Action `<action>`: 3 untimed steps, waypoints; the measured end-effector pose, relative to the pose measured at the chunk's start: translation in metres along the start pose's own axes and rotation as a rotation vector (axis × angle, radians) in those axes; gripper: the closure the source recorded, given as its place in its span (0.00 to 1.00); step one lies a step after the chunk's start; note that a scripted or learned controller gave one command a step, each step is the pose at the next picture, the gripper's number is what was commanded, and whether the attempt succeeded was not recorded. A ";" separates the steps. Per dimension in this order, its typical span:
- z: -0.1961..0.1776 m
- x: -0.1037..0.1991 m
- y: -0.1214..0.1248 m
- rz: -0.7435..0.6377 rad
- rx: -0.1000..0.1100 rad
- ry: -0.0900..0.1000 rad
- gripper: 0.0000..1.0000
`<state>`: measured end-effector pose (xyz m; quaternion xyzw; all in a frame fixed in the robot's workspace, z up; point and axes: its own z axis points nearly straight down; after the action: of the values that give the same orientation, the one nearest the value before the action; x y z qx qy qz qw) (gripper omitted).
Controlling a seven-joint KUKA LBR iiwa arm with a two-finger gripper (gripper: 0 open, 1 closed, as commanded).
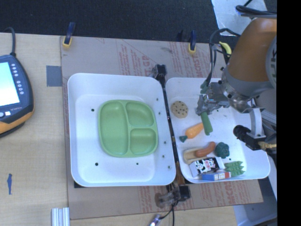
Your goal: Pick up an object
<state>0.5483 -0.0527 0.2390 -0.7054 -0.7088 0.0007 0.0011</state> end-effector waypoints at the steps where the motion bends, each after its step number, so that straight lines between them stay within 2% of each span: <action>1: 0.028 0.053 -0.024 -0.002 0.002 -0.002 1.00; 2: -0.019 0.127 -0.008 0.000 0.002 0.000 1.00; 3: 0.016 0.085 -0.065 -0.001 0.003 -0.002 1.00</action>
<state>0.4833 0.0325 0.2229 -0.7050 -0.7092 0.0025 0.0012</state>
